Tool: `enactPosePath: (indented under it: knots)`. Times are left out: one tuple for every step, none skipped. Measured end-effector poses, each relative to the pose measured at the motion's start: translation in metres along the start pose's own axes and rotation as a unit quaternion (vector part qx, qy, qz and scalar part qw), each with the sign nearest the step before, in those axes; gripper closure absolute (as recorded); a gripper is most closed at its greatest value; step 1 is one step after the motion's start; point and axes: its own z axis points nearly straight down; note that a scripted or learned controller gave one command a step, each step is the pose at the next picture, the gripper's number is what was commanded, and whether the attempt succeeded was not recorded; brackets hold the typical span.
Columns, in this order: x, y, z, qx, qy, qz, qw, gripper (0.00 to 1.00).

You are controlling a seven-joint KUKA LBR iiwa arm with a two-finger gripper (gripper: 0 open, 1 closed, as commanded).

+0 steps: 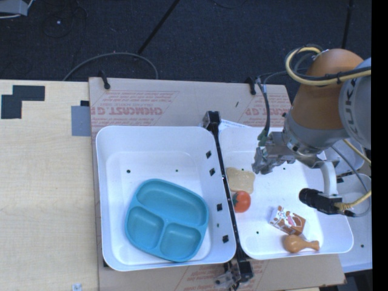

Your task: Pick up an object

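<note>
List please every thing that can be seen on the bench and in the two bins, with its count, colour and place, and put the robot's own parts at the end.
shallow white plastic bins: 2, white, side by side on the bench
blue divided plastic tray: 1, blue, in the left bin, toward its front
tan bread-like slice: 1, tan, in the right bin, beside the divider
red-orange round tomato-like toy: 1, red-orange, right bin, just in front of the tan slice
brown and white small packet: 1, brown and white, right bin, front part
tan drumstick-shaped toy: 1, tan, right bin, near the front edge
grey and orange robot arm: 1, reaching in from the right
two-finger gripper: 1, dark grey, above the right bin's rear part
</note>
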Motion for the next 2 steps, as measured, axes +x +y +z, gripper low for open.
enactPosePath:
  knots:
    - [0.052,0.011,-0.006,0.0,0.0,0.0,1.0,1.0]
    - [0.106,0.026,0.012,0.0,0.0,0.0,1.0,1.0]
